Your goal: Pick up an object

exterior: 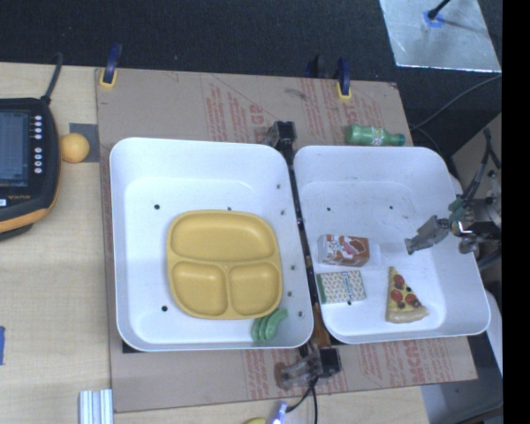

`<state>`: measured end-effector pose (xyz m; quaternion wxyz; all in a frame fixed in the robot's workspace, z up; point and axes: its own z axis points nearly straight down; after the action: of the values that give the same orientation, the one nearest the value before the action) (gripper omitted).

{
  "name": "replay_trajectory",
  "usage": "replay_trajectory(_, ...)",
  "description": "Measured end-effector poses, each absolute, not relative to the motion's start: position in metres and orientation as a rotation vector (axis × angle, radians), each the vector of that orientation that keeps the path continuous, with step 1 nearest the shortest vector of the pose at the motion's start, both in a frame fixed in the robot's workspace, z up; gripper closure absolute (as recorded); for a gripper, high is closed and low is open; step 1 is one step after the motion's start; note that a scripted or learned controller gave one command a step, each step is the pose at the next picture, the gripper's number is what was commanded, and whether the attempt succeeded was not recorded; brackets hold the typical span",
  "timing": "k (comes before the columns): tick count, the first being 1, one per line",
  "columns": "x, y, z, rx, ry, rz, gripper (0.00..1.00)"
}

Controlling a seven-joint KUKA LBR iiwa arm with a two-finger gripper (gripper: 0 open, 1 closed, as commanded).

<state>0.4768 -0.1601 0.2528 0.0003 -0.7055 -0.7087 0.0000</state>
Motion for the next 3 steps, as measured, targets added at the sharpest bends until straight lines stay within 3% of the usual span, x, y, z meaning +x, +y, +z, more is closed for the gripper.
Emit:
replay_trajectory(1, 0.476, -0.151, 0.160, -2.213, -2.225, 0.005, 0.00)
replay_trajectory(2, 0.483, -0.143, 0.095, -2.216, -2.229, -0.001, 0.00)
replay_trajectory(3, 0.585, -0.198, 0.188, -2.218, -2.227, 0.000, 0.00)
